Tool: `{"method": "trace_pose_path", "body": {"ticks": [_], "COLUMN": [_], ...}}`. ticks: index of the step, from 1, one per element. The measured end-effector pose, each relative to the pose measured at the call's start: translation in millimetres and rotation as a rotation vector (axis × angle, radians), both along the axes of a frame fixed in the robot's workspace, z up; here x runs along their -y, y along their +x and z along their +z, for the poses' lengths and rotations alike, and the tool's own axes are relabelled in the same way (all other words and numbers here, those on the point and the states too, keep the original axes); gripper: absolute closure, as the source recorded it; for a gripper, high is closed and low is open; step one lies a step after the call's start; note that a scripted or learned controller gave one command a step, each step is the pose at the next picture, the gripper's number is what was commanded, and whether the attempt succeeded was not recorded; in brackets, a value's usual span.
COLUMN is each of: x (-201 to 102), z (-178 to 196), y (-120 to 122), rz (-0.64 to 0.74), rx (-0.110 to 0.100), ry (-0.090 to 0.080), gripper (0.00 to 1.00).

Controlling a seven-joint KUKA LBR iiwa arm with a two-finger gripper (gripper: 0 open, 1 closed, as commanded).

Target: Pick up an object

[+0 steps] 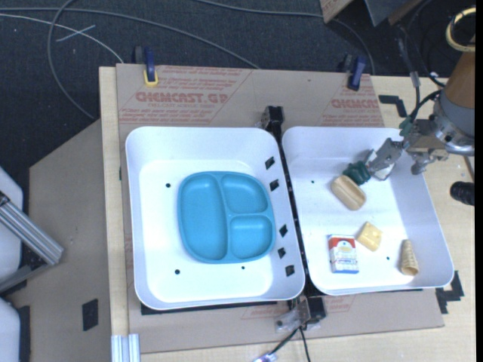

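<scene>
In the right bin (423,202) lie several small objects. A tan bread-like roll (349,193) sits at the upper middle, with a small dark green object (355,175) touching its upper edge. A yellow wedge (369,236), a red and white box (343,253) and a tan cone (408,257) lie nearer the front. My gripper (379,161) reaches in from the right and hangs over the bin's upper part, its tip right by the green object. Whether it grips that object cannot be made out.
The left bin (143,202) holds a blue divided plate (225,216). A black divider with clips (281,194) runs between the bins. Clamps and cables sit at the bench's back edge, and the arm's body (456,115) stands at the right.
</scene>
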State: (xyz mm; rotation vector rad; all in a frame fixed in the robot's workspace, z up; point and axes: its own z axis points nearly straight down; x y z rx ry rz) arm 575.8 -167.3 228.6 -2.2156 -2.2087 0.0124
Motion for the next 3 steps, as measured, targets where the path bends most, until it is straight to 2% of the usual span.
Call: {"method": "trace_pose_path", "body": {"ticks": [1,2,3], "x": [-0.5,-10.2,-7.4], "z": [7.8,-44.6,-89.8], "y": [2.7,6.2,-1.5], "rz": [0.004,0.004,0.003], "rx": [0.014,0.011,0.011], "ry": [-0.003,-0.002,-0.002], "gripper": [0.0,0.0,0.0]}}
